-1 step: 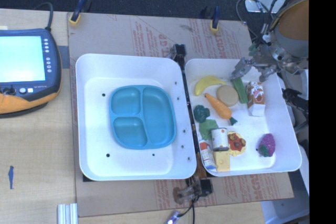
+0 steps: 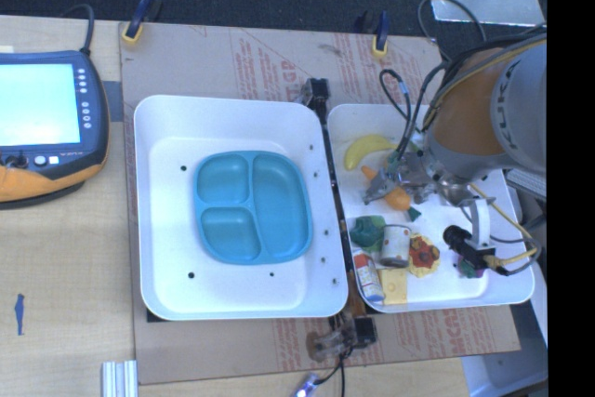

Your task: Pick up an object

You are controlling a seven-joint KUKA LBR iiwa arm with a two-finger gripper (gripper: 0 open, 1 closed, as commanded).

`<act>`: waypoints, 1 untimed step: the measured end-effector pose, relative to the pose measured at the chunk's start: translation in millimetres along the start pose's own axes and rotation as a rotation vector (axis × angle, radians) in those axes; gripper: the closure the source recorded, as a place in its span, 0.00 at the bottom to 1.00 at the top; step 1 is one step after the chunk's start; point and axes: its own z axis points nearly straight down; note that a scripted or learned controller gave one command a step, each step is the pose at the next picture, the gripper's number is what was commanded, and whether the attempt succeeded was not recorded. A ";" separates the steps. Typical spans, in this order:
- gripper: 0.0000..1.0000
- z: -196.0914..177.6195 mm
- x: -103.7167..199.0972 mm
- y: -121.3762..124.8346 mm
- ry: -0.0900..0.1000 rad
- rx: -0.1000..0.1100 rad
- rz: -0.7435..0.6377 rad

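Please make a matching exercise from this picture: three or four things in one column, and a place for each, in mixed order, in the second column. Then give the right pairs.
Things:
1. blue plate
2. banana
3. tablet
4. end effector

Places:
A. far part of the right bin
B. on the bench, left of both bins
C. in the left bin
D. over the right bin, near the banana

Pairs: 1-C, 2-A, 3-B, 4-D

Arm over the right bin, toys beneath.

Reaching in from the right, gripper (image 2: 395, 184) low in right bin (image 2: 507, 293) beside a yellow banana (image 2: 365, 149) and an orange piece (image 2: 398, 198). Green toy (image 2: 367, 229), small can (image 2: 394, 244), pizza slice (image 2: 423, 254) nearer the front. In left bin (image 2: 158, 200), a blue divided plate (image 2: 251, 205).
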 end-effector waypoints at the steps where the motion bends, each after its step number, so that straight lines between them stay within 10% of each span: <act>1: 1.00 -10.5 -1.1 0.1 -0.002 0.001 -0.003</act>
